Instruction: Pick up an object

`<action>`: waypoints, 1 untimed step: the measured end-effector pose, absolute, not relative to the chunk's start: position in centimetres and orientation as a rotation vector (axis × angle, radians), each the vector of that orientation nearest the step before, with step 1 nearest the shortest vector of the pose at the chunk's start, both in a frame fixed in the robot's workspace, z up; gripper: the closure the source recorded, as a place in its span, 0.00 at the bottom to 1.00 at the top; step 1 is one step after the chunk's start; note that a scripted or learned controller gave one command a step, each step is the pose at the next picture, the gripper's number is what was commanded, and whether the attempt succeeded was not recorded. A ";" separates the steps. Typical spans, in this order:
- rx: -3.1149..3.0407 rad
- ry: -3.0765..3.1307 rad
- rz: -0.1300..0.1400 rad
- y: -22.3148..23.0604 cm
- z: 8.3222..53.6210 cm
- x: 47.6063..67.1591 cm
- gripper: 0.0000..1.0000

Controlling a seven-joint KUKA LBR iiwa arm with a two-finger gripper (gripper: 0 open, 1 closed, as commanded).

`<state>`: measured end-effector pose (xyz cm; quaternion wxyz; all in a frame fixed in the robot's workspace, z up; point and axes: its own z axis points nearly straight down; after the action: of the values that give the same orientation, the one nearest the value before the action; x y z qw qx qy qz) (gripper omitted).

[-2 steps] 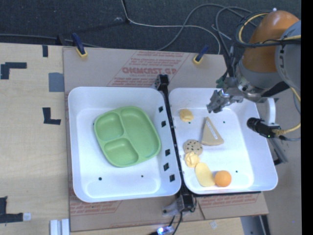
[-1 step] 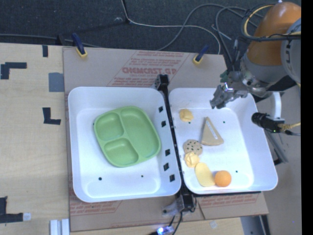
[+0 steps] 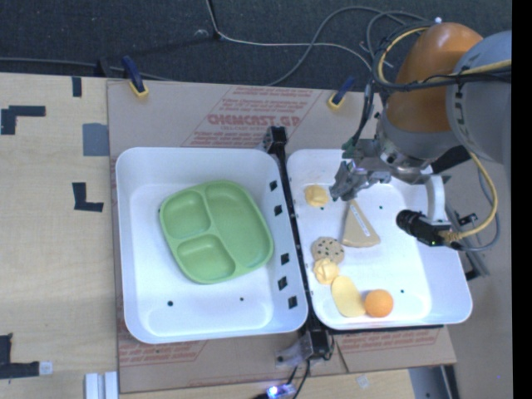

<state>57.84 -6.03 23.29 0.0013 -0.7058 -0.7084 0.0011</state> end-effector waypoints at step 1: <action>-2.215 -2.224 0.004 -1.5 22.1 55.3 1.00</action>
<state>55.30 -1.53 22.14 0.0015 -0.7057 -0.7086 0.0012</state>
